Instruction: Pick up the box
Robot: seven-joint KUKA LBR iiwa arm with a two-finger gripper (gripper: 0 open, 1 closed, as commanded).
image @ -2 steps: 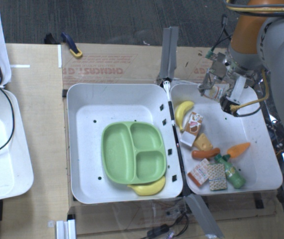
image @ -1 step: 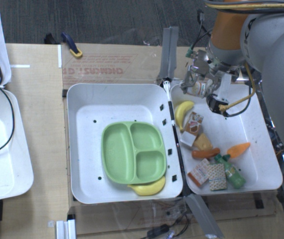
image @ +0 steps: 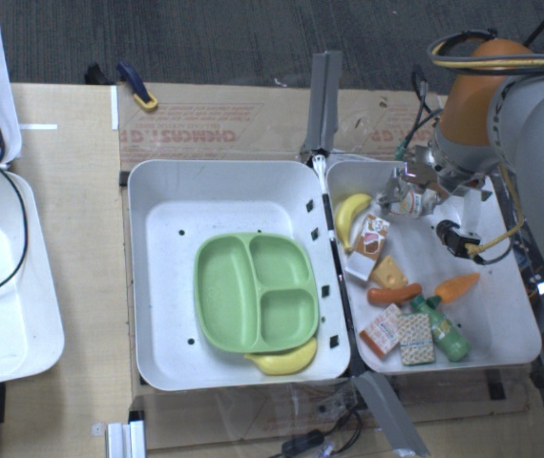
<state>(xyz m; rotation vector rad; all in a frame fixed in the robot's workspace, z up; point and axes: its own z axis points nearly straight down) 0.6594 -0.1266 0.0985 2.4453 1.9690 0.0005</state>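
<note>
The box (image: 368, 243) lay in the right bin (image: 515, 346), close to that bin's left wall and a little toward its far edge. The gripper (image: 409, 198) hung near the bin's far edge, so the box sat just beside it on the nearer, left-hand side, apart from it and not held. I could not tell whether the gripper was set wide or narrow, as its tip was a blur of grey metal and cable. The box was a small, slim carton, mostly white with an orange-red picture on its upper face, lying flat and skewed to the bin's walls. A curved yellow banana (image: 348, 216) lay just beside its far-left end, and a pale orange cheese wedge (image: 390, 273) just beside its near-right end. Nearer the front edge were a smooth reddish sausage (image: 393, 295), an orange carrot (image: 456, 287), a glossy green bottle (image: 443, 330) on its side and two flat patterned packets (image: 398, 334). Both bins were shallow, smooth white plastic with rounded corners. The left bin (image: 157, 256) held a matte green divided plate (image: 256, 291) with three compartments, and a second banana (image: 283, 360) peeped from under the plate's near edge. The arm (image: 530, 113) was grey, with an orange band above the wrist.
</note>
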